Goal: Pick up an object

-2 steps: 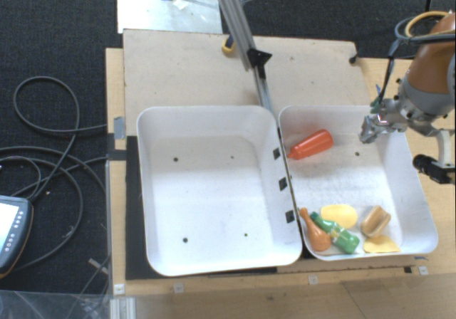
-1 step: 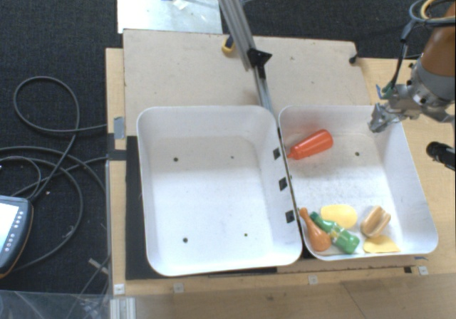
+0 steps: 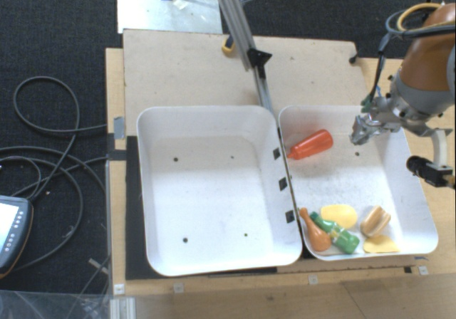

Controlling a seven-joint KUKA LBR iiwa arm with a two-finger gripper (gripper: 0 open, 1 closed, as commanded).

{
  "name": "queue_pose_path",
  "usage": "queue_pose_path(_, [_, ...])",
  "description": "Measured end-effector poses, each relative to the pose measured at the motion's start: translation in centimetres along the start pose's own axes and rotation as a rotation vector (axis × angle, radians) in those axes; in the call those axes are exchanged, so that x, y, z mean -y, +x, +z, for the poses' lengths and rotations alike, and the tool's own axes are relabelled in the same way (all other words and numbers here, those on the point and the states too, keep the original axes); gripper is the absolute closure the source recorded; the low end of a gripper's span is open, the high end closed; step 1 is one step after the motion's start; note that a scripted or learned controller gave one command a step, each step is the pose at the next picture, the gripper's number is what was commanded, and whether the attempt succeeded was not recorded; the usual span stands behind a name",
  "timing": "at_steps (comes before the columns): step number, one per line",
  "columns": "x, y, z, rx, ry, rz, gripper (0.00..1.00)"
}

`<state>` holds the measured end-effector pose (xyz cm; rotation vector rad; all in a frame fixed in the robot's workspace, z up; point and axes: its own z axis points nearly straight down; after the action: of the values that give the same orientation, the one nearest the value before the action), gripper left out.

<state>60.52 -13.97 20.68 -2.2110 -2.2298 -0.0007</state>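
In the right bin [image 3: 410, 189], an orange-red carrot-like toy [image 3: 311, 144] lies near the far left corner. Along the bin's near edge lie an orange drumstick-shaped toy [image 3: 314, 232], a green bottle-shaped toy [image 3: 338, 235], a yellow lemon-like piece [image 3: 338, 214], a tan bun [image 3: 375, 221] and a flat yellow piece [image 3: 380, 244]. My gripper [image 3: 362, 131] hangs over the far part of this bin, to the right of the carrot toy and apart from it. Nothing shows between its fingers.
The left bin [image 3: 153, 189] stands beside the right one, sharing a middle wall with black clips [image 3: 282, 183]. A grey pole [image 3: 239, 18] slants across the bench from the far side. Cables and a handheld pendant [image 3: 11, 228] lie on the floor at left.
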Motion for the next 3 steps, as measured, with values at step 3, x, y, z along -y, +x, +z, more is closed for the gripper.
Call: queue_pose_path(3, [4.6, 16.1, -3.3, -0.002, -0.001, -0.004, 1.0])
